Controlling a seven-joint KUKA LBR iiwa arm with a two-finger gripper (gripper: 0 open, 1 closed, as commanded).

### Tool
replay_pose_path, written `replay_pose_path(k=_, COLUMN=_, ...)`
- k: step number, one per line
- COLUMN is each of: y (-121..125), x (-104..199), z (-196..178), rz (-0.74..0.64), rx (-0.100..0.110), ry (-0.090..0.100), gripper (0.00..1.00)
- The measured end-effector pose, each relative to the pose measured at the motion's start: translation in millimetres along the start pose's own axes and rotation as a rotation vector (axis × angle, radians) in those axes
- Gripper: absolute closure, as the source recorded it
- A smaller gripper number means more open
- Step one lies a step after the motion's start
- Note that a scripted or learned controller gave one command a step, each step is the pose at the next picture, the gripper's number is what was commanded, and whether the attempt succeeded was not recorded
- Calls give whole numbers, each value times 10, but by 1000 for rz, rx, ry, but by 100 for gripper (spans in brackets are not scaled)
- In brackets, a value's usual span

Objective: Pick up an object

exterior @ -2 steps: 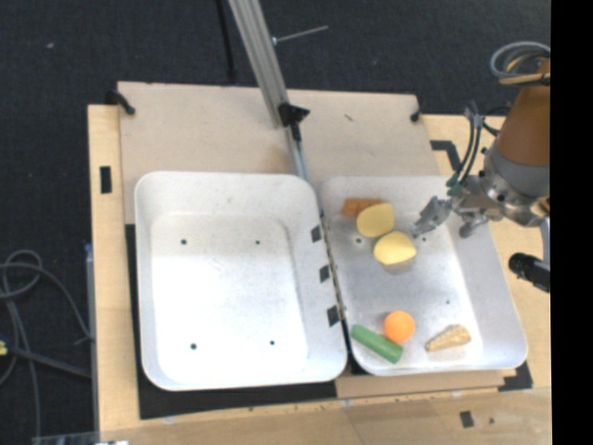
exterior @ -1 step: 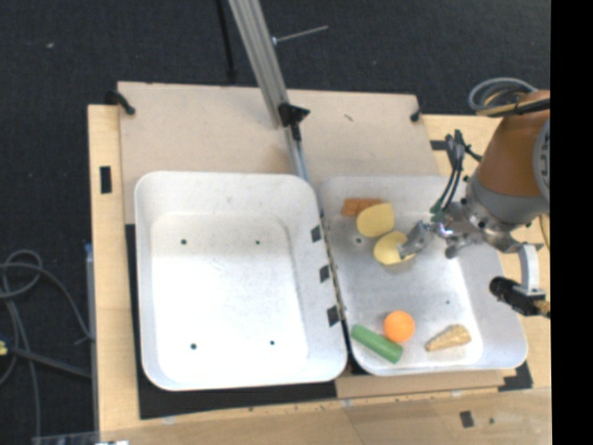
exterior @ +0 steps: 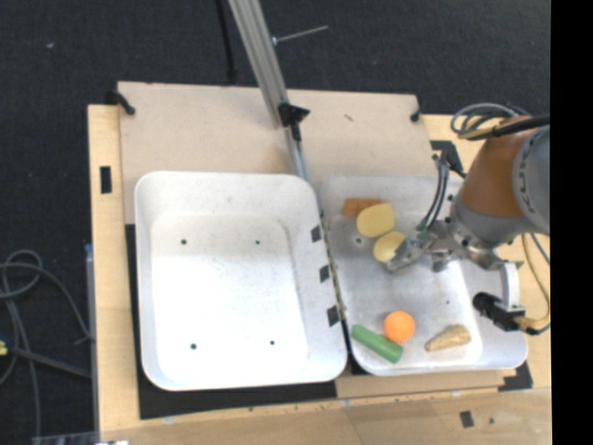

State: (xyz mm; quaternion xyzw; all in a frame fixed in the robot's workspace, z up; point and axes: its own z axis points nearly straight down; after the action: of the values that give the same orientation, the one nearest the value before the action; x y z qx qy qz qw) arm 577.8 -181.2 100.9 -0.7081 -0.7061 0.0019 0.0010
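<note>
Two shallow white plastic bins: left bin (exterior: 232, 281), right bin (exterior: 491, 346). Six loose items, all in the right bin: two pale yellow rounded pieces (exterior: 375, 219) (exterior: 388, 246), one orange flat block (exterior: 356, 206), one small orange ball (exterior: 399, 326), one green cylinder (exterior: 375, 343), one tan wedge (exterior: 448, 338).

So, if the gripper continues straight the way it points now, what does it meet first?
Probably the small pale yellow rounded piece: the gripper points left, right beside it. Depth is unclear.

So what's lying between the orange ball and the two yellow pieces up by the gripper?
Nothing: in the camera view, bare white bin floor separates the orange ball from the yellow pieces. The gripper sits beside the lower piece.
</note>
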Motion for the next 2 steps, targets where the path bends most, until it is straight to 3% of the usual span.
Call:
replay_pose_path(k=1, y=24, x=-12, z=-147, rz=7, rx=-9, ry=0, gripper=100)
replay_pose_path(k=2, y=16, x=-19, z=-587, rz=4, rx=-10, ry=-1, gripper=100)
